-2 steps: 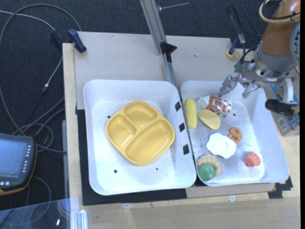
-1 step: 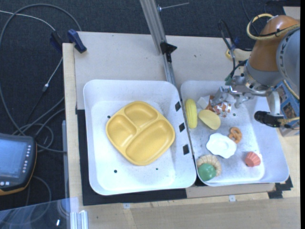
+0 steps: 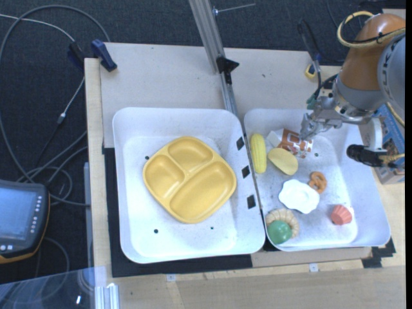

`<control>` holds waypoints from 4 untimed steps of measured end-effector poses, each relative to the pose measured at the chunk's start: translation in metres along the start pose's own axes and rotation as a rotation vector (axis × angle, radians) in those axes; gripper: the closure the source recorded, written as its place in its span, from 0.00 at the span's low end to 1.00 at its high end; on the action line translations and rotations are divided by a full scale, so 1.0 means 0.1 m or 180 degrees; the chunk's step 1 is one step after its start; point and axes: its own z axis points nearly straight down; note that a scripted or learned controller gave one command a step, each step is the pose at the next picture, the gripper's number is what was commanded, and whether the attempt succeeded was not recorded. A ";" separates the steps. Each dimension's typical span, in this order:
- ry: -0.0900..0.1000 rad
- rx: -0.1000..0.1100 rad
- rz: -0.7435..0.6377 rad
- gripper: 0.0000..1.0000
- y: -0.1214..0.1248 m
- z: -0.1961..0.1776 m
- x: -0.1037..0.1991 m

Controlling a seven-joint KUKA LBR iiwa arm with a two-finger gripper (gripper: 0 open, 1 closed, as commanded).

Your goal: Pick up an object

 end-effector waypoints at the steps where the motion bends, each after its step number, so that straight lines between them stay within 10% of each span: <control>1: -0.0006 -0.0017 -0.0001 1.00 0.07 -0.46 0.03; 2: -0.0006 -0.0014 0.0000 1.00 0.08 -0.68 0.03; 4: 0.0009 0.0018 -0.0012 1.00 -0.42 -0.60 0.98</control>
